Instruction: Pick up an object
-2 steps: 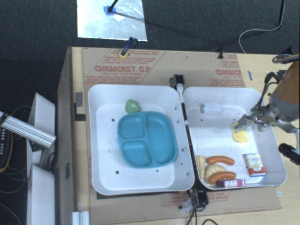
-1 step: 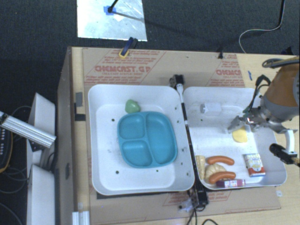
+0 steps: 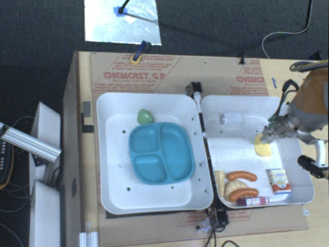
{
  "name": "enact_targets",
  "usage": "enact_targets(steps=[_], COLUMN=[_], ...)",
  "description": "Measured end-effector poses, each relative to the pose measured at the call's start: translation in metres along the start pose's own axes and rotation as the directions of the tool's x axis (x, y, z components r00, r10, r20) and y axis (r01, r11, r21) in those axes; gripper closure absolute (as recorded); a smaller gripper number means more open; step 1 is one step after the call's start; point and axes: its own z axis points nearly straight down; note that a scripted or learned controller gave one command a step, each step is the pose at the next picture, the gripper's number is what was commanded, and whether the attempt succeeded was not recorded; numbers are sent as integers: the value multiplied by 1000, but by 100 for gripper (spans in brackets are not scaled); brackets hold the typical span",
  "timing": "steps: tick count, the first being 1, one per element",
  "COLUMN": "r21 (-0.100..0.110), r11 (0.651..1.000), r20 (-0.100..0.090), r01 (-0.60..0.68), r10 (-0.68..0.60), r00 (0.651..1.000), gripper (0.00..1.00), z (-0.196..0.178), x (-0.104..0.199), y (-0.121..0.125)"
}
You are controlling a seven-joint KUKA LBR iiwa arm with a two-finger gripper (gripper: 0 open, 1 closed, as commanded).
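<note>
Two hot dogs (image 3: 242, 184) and carton (image 3: 278, 180) near fingers (image 3: 268, 136), their state unclear, above yellow piece (image 3: 263, 148)

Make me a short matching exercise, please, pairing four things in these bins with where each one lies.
Things:
1. blue divided plate
2. green object
3. yellow object
4. small carton

Places:
A. right bin, just under the gripper
B. left bin, at the plate's far edge
C. right bin, near corner, right of the two sausages
D. middle of the left bin

Pairs: 1-D, 2-B, 3-A, 4-C
</note>
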Motion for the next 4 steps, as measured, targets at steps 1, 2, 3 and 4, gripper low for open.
enact_targets(steps=[1,2,3,4], r21=[0,2,4,4], r11=[1000,1000,1000,1000], r20=[0,-1,-1,-1], r01=[0,-2,-3,-4], r10=[0,2,3,4], r00=[1000,1000,1000,1000], gripper=[0,0,0,0], z=[0,-28,-8,-12], x=[0,0,0,0], y=[0,1,0,-3])
